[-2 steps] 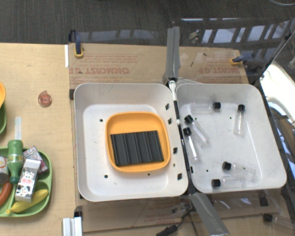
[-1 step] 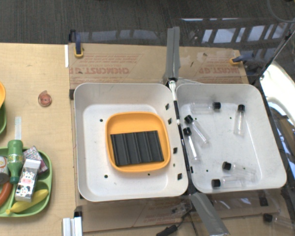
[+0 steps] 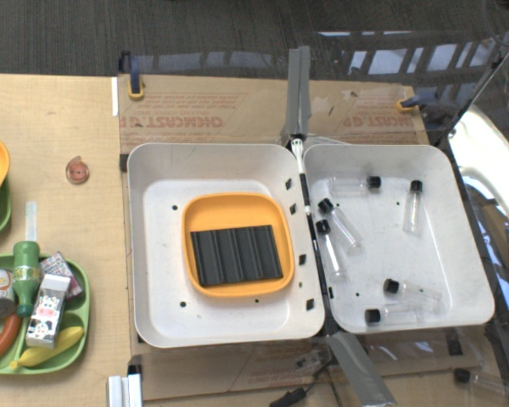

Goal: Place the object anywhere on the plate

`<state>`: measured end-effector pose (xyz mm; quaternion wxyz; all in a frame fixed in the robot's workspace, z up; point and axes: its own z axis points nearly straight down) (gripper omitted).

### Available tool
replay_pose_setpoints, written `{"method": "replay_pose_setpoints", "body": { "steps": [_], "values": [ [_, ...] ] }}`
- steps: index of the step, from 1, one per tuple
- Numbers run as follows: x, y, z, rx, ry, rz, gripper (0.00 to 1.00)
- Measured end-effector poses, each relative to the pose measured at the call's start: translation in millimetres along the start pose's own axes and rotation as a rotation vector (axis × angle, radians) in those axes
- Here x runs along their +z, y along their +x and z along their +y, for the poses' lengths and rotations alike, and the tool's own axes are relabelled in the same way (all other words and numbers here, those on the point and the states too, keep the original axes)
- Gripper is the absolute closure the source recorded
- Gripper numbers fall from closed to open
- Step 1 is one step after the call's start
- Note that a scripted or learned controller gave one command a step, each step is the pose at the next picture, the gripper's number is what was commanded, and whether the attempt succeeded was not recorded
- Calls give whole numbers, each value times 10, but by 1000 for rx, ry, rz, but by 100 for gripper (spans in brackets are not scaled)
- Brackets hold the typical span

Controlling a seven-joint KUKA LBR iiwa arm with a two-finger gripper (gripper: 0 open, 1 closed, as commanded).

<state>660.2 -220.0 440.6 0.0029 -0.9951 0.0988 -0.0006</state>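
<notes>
So my bench has two bins side by side. The left bin (image 3: 153, 227) has a plate (image 3: 237, 212) sitting in the middle of it, and there's a ridged pad (image 3: 237, 254) lying on the plate. The right bin (image 3: 441, 253) has tubes scattered around: one at 12 o'clock (image 3: 356, 185), one at 2 o'clock (image 3: 412, 205), two at 9 o'clock near the divider (image 3: 336, 223), and two down at 6 o'clock (image 3: 403, 299). Way off at 9 o'clock from the bins, a tray (image 3: 68, 346) of food sits on the table (image 3: 51, 125).

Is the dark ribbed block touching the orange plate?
Touching. The camera view shows the dark ribbed block lying flat inside the orange plate, rim visible all round.
</notes>
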Motion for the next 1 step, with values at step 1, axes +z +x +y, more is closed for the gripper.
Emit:
{"method": "replay_pose_setpoints", "body": {
  "steps": [1],
  "values": [
    [396,-80,13,-1,0,-1,0]
  ]
}}
